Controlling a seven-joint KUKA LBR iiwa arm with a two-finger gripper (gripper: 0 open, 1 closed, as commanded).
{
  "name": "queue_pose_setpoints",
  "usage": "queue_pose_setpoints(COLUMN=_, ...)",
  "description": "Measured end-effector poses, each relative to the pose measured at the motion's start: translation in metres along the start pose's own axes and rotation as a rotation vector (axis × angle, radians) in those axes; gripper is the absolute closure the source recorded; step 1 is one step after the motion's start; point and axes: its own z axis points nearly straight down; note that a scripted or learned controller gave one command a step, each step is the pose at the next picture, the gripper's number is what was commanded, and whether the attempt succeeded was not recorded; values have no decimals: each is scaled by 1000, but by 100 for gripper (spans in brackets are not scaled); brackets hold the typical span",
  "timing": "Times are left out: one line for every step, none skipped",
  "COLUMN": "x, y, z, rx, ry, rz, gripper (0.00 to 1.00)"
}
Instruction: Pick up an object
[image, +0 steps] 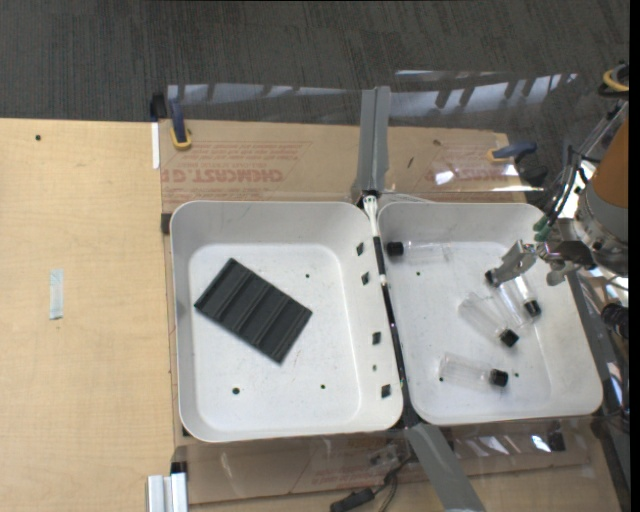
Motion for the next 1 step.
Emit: queue_pose_setpoints(x=-55, y=-9, z=117, rx=-24, ry=-7, rz=-27, gripper=0)
